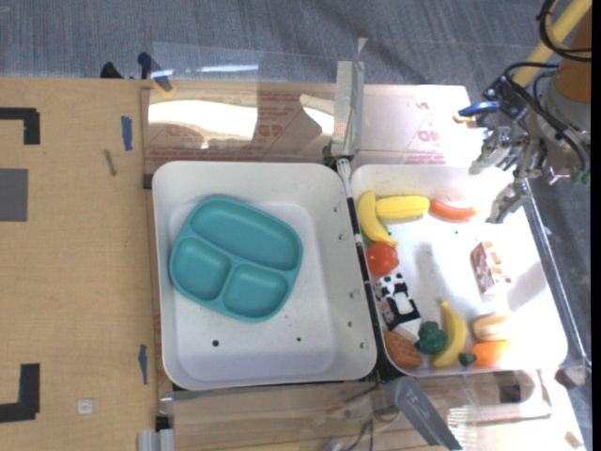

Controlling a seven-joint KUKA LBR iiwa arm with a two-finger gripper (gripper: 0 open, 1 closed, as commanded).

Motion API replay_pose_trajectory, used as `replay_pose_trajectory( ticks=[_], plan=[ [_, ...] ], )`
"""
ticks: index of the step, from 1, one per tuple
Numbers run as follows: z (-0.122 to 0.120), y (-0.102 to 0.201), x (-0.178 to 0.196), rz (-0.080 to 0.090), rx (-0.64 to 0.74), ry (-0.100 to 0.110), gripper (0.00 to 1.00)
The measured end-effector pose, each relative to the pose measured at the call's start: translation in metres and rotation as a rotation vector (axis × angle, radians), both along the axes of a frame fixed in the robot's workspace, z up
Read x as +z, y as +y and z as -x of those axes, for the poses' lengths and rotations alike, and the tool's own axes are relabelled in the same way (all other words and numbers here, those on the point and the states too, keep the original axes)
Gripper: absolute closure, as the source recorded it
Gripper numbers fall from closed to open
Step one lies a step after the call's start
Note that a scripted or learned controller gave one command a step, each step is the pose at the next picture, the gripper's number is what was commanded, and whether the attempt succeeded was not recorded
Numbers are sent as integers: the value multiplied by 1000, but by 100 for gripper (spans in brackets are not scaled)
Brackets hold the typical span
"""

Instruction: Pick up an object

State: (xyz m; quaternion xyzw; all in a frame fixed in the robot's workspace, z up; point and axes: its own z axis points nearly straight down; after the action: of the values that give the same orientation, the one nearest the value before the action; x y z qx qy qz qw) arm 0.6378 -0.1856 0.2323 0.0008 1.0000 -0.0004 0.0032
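Toy food [402, 207] fills right bin [535, 252].

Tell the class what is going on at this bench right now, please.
A robot arm's gripper hangs over the far right edge of the right bin, holding nothing. That bin carries toy food: two bananas, a corn cob, a tomato and a small carton. A teal divided plate lies in the left bin.

The arm [573, 26] enters at the upper right corner. Its gripper [512, 172] points downward, its fingers spread apart and unloaded.
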Motion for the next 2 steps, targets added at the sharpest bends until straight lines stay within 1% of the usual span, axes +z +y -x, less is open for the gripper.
replay_pose_trajectory(
  ticks=[1, 2],
  plan=[
    [1, -35, -124, 3, 82, -11, 0],
    [43, -37, -145, 0, -42, -1, 0]
  ],
)
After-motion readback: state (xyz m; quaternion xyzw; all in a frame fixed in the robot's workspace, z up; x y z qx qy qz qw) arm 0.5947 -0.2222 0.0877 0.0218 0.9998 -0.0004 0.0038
